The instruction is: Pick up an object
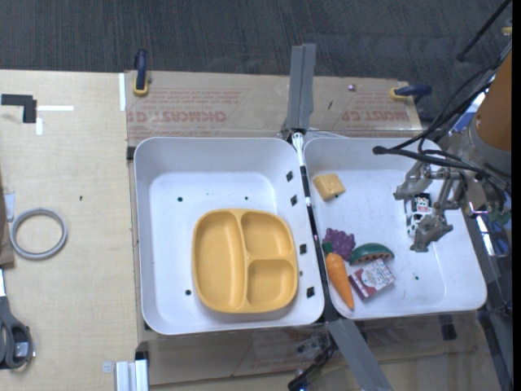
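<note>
Two shallow white bins are set side by side on the bench, and nothing has been lifted yet, as far as can be judged. Over by the bench's left edge, a grey ring of tape (37,233) is seen lying flat, well apart from the action. Next, the left white bin (155,243) is occupied by a yellow plastic plate with three compartments (244,260), resting near its front wall.

Across the divider, the right white bin (456,296) is where candidates for picking are found. A yellow wedge of toy cheese (329,186) is placed near the bin's back-left corner. Further forward along the left wall, a purple toy grape bunch (339,242) is spotted, with an orange toy carrot (339,280) just in front of it, lying lengthwise toward the front wall. Beside these, a green and red toy watermelon slice (371,253) is touching a small red and white printed packet (373,278).

Toward the bin's right side, the two-finger gripper (425,228) is poised low, above or at the bin floor. A small black and white item is glimpsed at the gripper, but whether it is a part of the tool cannot be told, and the claw's state cannot be told either. The grasp and lift are judged outstanding.
</note>
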You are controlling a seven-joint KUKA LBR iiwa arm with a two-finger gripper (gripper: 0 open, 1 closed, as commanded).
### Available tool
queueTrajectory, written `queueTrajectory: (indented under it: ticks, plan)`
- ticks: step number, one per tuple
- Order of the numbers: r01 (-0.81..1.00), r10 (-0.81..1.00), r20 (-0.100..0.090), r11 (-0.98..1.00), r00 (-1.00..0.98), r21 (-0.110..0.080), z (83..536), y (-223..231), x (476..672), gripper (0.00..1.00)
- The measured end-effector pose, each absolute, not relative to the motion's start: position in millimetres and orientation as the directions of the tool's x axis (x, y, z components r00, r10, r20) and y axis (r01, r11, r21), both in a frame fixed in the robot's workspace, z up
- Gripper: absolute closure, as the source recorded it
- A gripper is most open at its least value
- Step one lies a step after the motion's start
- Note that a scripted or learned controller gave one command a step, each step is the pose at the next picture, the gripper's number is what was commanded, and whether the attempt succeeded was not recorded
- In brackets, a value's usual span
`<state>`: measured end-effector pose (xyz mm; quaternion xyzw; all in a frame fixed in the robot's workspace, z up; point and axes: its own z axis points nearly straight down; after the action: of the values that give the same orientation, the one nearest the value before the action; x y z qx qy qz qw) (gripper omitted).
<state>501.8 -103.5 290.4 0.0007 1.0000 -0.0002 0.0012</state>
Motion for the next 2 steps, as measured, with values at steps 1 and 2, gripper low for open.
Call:
queueTrajectory:
  ticks: [1,2]
  plan:
    - [0.271,0.271,0.001,0.963,-0.963,0.0,131,-135,482.3,0.0]
    - [0.51,0.51,-0.001,0.86,-0.86,0.0,91,-133,568.8,0.0]
